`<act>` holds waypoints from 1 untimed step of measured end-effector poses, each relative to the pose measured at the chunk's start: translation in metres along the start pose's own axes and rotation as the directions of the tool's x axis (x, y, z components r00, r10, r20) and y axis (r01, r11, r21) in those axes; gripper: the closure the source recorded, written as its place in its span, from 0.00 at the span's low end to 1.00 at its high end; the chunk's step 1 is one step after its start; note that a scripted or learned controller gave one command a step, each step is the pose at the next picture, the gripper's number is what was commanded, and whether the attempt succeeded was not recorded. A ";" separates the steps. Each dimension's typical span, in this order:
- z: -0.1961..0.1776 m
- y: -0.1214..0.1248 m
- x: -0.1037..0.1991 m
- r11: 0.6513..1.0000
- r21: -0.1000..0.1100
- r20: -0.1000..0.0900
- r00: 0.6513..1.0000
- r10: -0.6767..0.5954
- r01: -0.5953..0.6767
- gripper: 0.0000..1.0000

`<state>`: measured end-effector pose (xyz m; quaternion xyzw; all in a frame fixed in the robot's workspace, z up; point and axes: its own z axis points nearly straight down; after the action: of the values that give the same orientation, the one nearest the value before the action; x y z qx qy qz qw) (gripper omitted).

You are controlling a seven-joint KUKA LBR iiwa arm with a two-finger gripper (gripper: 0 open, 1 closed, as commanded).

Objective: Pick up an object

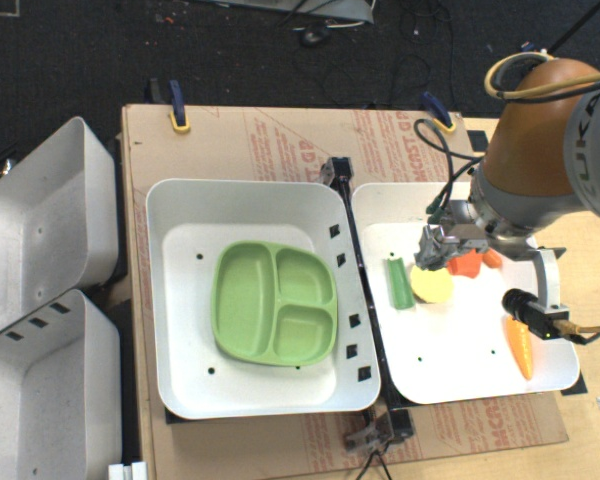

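My arm (540, 148) hangs over the right bin (400, 208). The left bin (170, 218) holds a green tray (275, 303). My gripper (435, 253) sits just above the yellow piece (432, 286); nothing lifted yet, grasp unclear.

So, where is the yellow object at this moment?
The yellow object lies in the right bin, near its upper left part, between the green stick on its left and the orange-red piece, just under the gripper.

Grey arm (525, 203), orange band, yellow cable loop, black lettering
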<state>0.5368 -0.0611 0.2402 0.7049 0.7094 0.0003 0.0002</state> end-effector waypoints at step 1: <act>0.010 0.019 0.055 1.000 0.000 0.000 1.000 0.000 0.000 1.00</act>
<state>0.5555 -0.0060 0.2302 0.7047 0.7095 0.0004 0.0002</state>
